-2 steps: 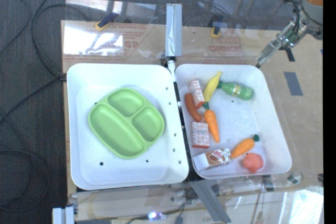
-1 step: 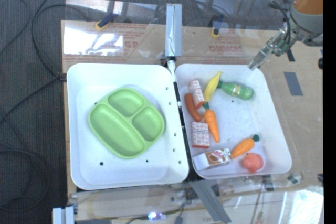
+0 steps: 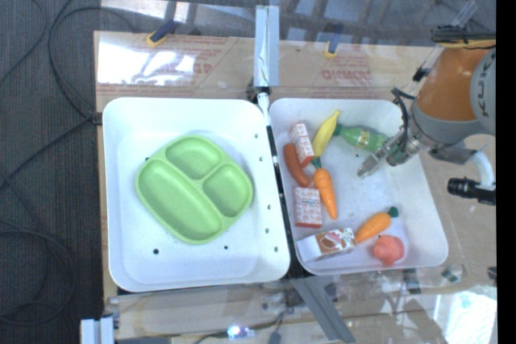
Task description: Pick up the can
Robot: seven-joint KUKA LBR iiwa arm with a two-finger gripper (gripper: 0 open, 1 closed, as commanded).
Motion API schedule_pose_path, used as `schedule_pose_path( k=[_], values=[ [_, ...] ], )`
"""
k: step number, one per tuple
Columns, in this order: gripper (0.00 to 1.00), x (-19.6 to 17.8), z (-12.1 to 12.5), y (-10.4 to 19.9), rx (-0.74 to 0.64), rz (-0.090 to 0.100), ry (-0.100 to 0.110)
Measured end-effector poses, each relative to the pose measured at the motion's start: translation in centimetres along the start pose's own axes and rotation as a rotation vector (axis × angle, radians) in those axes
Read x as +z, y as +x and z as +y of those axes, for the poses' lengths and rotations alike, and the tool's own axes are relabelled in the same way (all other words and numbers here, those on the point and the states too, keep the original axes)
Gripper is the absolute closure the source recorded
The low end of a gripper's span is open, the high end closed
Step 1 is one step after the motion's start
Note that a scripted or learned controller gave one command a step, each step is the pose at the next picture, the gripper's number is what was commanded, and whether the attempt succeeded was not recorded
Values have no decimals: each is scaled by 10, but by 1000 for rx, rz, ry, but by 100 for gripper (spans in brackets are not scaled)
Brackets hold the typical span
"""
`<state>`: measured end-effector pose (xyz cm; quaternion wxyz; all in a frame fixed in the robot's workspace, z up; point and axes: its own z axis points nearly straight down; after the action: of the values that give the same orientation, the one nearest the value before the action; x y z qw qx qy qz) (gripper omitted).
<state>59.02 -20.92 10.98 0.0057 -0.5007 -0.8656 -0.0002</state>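
The grey arm (image 3: 455,97), orange-banded, reached in from the right edge of the frame and angled down-left over the right bin (image 3: 419,209), its gripper (image 3: 376,159) low near that bin's upper middle. The left bin (image 3: 121,254) held a green 3-compartment plate (image 3: 193,188); the right held a banana (image 3: 325,132), a green bottle (image 3: 361,138), 2 carrots (image 3: 325,193), a pink fruit (image 3: 389,249) and several small packages, though which was the can I could not tell. The jaws stood slightly apart, gripping nothing, just below the bottle.
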Motion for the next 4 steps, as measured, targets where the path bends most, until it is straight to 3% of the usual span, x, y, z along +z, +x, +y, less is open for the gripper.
schedule_pose_path(
  k=[1, 2, 3, 4],
  values=[
    [100, -107, 56, 31, -3, -5, 0],
    [100, -94, 72, -13, -140, -7, 3],
    [100, 17, 10, -16, -455, -4, -2],
    [100, -126, 53, -45, -773, -8, 0]
  ],
)
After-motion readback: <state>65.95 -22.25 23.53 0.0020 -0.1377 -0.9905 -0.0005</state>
